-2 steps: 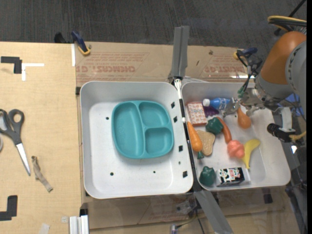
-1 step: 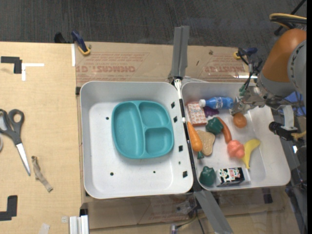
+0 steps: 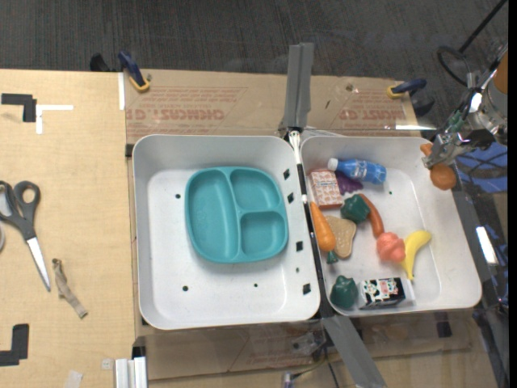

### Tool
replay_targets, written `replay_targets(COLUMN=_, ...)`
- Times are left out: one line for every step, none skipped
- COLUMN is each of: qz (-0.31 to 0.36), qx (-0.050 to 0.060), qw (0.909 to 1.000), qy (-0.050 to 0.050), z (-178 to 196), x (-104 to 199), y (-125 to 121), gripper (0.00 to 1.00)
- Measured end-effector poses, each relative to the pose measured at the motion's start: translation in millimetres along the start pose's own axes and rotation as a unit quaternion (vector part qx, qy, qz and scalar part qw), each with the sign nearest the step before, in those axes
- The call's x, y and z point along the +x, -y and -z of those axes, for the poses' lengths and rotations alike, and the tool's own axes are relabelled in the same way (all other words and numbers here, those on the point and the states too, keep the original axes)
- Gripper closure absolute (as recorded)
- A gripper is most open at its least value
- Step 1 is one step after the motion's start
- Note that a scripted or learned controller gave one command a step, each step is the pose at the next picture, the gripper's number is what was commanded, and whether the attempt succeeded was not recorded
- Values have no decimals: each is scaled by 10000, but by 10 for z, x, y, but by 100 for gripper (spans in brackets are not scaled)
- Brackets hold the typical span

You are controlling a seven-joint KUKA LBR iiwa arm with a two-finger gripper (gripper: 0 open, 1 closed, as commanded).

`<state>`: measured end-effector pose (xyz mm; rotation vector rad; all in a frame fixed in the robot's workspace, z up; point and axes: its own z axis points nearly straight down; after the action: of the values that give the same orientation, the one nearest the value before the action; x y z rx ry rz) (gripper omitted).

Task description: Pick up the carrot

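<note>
I am looking first at the near edge of the right bin point(image 3: 452, 217), where a small black-and-white carton point(image 3: 381, 292) is lying just beside a dark green toy point(image 3: 342, 292). Further in, a banana point(image 3: 416, 249) and a pink piece point(image 3: 390, 247) are sitting close together. The carrot point(image 3: 323, 229) is lying along that bin's left wall, touching a bread slice point(image 3: 343, 237). In the left bin point(image 3: 153, 241) a teal divided plate point(image 3: 237, 214) is resting flat. Beyond, a blue bottle point(image 3: 359, 170) is lying near the far wall. The gripper point(image 3: 444, 148) is hanging over the right bin's far right corner, well apart from the carrot, above a round orange thing point(image 3: 443, 176); I cannot tell whether the claw is released or clenched.
</note>
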<state>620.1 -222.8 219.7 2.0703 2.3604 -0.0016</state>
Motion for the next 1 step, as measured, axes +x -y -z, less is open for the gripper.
replay_targets(qz=-847, qx=15, qw=9964, qy=-10, z=98, x=710, y=296, gripper=100)
